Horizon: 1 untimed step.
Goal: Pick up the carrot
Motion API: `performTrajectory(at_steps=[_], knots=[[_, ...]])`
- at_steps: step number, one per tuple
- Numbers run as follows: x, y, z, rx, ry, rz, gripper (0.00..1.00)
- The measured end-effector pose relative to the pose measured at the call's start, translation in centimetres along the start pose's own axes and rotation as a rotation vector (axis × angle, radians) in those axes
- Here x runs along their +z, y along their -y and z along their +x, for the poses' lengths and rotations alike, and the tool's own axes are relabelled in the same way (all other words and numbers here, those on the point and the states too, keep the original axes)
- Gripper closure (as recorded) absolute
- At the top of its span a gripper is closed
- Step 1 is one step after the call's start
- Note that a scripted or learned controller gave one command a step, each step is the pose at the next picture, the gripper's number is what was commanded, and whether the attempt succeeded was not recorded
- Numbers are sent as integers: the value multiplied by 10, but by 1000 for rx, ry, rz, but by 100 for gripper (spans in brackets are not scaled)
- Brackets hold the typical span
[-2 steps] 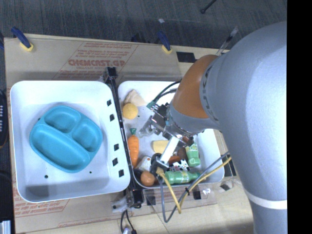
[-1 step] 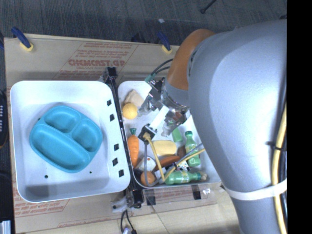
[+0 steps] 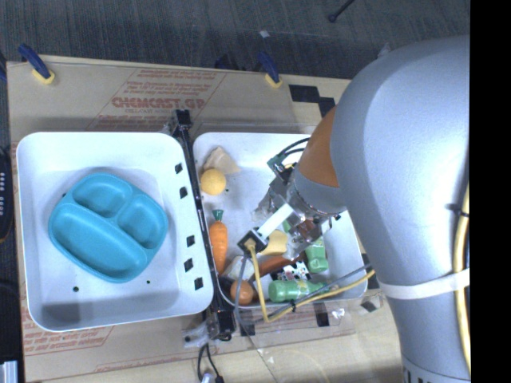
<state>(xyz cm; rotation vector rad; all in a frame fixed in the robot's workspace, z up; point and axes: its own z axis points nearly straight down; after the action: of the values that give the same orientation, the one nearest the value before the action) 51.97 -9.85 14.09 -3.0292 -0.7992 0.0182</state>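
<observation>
Along the left wall of the right bin lies the carrot, leafy end toward a yellow ball just beyond it. To its right, apart from it, the gripper hangs above green toys; whether it is wide or narrow I cannot tell.

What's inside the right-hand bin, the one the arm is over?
In the bin, a carrot lies along the left wall, a yellow ball beyond it, and green toys near the front. The arm covers the right part, so anything there is hidden.
</observation>
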Motion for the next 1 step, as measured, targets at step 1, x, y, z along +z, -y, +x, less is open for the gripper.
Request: performTrajectory(at_steps=[1], knots=[[-51,65,25,-37,-7,-1,0]])
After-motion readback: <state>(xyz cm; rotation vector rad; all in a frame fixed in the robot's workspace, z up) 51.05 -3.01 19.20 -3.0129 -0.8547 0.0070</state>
